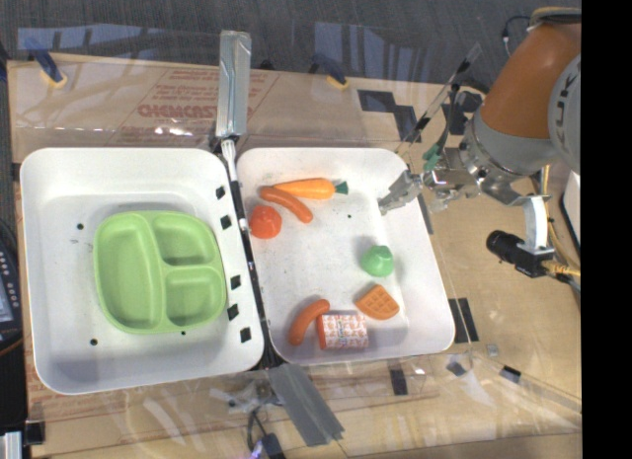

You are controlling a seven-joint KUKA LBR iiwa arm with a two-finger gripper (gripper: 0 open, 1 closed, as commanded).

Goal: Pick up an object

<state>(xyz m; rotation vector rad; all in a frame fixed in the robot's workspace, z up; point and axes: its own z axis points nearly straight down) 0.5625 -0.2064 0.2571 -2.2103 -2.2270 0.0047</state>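
Right bin (296,166) holds toy food. Green ball-shaped piece (376,261) looks light, hard, smooth and likely to slip; best pinched across its middle. It lies near the bin's right wall, below the gripper (400,193), apart from it. Fingers' spread: cannot tell.

Toy foods (326,250) lie scattered, flat and apart, in the right bin (439,309).

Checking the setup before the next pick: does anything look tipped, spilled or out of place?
Little stands out. The small can lies on its side in the right bin, against a sausage. The green tray sits flat in the left bin.
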